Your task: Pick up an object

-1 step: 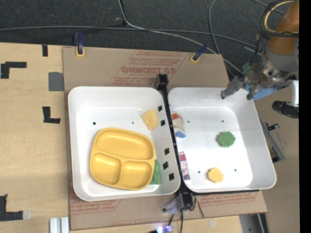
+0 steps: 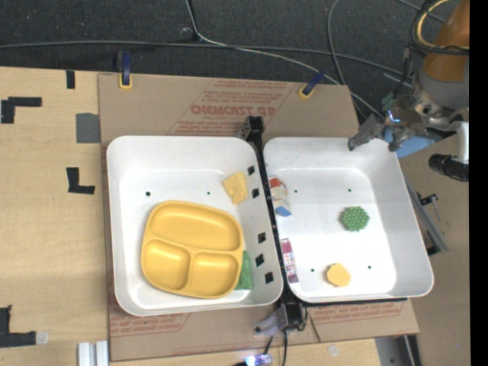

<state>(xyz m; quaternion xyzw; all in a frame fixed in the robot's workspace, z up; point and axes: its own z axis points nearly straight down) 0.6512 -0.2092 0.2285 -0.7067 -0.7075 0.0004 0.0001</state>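
The gripper (image 2: 381, 132) hovers over the right bin's (image 2: 396, 227) far corner, whether its jaws are parted unclear, well apart from the green ball (image 2: 354, 218) lying mid-bin, suggesting no pick has begun.

Two white bins (image 2: 122, 158) sit side by side on a cardboard sheet (image 2: 221, 105), held by yellow clamps (image 2: 124, 78) at its far edge; black cables (image 2: 191, 33) trail beyond.

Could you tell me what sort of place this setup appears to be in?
Probably a robotics lab's grasping test bench: two white bins clamped over marked cardboard, toy items like a yellow divided plate and green ball, and cables overhead.
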